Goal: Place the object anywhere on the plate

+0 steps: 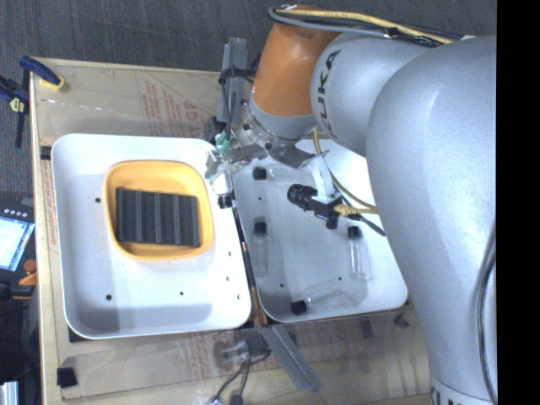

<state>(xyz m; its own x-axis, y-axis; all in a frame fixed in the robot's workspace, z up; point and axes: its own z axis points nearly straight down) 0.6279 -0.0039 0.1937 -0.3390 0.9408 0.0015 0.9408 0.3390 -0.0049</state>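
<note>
Fixed overhead camera, slanted down on both bins (pixel 152 319); arm (pixel 405 142) enters right.

Lighting even, moderately bright, diffuse from overhead. Left bin (pixel 76 302) shows a soft grey shadow along its near edge; the arm (pixel 422 142) shades the right bin (pixel 384 289). Mild sheen on the arm's grey shell. Focus slightly soft throughout, fine detail grainy; dark floor (pixel 126 15) underexposed along the far edge.

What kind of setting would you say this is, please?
Probably a robotics lab test bench: a KUKA arm reaches over two white bins on a wooden board, with cables trailing below.
</note>
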